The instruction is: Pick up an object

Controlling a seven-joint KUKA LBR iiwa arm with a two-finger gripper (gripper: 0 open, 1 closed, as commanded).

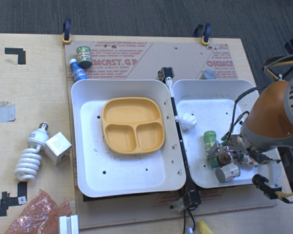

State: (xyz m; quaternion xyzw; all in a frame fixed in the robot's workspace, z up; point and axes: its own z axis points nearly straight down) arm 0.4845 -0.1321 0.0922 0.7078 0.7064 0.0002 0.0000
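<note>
Camera view, near edge first: red mesh bag (pixel 36 212) on the bench at lower left, outside the bins.

Right bin (pixel 198 177), near wall: 1 small silver can (pixel 228 172) on its side, close to the rim. Just behind it is the gripper (pixel 224 156), low over the bin floor, with the arm (pixel 271 113) coming in from the right. Grip state: cannot tell, since wrist and cables clutter that spot. Nothing is clearly clamped, so not logging a hold.

Likely target is the green bottle (pixel 210 141), touching or just beside the gripper on its left. Cannot tell if it is upright or tipped. Farther back, 1 white lump (pixel 188 121) sits against the wall shared with the left bin (pixel 83 145).

Step in hand (judgement): closing on an object in the right bin. To do it well:
- centre on 1 item only; bottle and can lie near each other, so there is a risk of a nudge or a double catch
- grip across the bottle's narrow side, not the rounded end
- lift straight up, and confirm the object is held before moving off

Counts:
- bins: 2
- right bin: 3 loose items (can, bottle, lump)
- left bin: 1 yellow divided plate (pixel 133 125), 3 compartments
- bench, left: 1 spiral bulb (pixel 30 156), 1 white cube (pixel 58 146)
- far edge of board: 1 small blue-capped bottle (pixel 81 62), 2 blue clamps (pixel 67 30)
</note>
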